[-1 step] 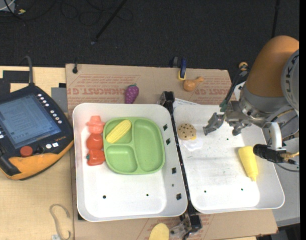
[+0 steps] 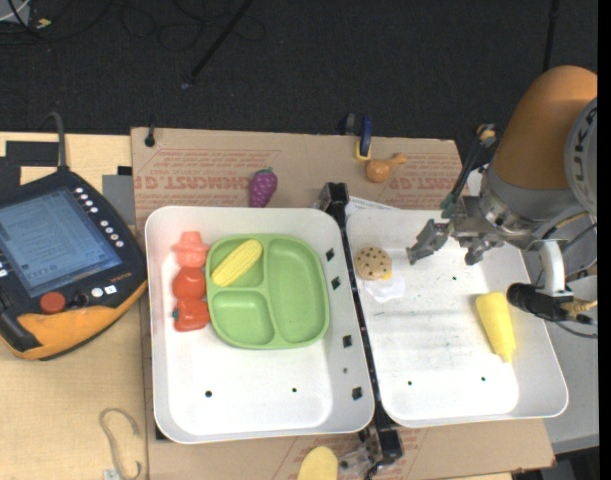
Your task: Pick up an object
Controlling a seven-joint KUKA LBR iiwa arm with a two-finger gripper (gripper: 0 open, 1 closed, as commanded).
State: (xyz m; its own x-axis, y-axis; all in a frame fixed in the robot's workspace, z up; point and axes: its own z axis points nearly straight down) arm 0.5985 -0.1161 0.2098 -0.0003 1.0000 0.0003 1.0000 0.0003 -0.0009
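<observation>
Bins sit side by side on the counter [image 2: 75, 398], both shallow and white. The left bin [image 2: 245, 398] holds a green divided plate [image 2: 275, 303] with a yellow corn cob [image 2: 235, 261] lying in its upper left compartment, and an orange-red toy figure [image 2: 190, 283] lies just beside the plate's left edge. The right bin [image 2: 455, 368] holds a round speckled cookie [image 2: 373, 262] near its upper left corner, with a small pale scrap just below it, and a yellow banana-like piece [image 2: 497, 325] lying near the right wall.

The arm [image 2: 545, 148] reaches in from the right, and its hand [image 2: 447, 240] hangs over the upper part of the right bin, with its two fingers [image 2: 425, 240] spread apart and nothing between them. The cookie lies to the left of the hand, near but apart from it; the yellow piece lies below and to the right.

Behind the bins, on brown cardboard [image 2: 205, 173], rest a purple grape bunch [image 2: 263, 186] and an orange pear-shaped toy [image 2: 383, 168]. A teach pendant [image 2: 55, 258] lies on the counter at the left. Another yellow object [image 2: 318, 463] shows at the bottom edge.
</observation>
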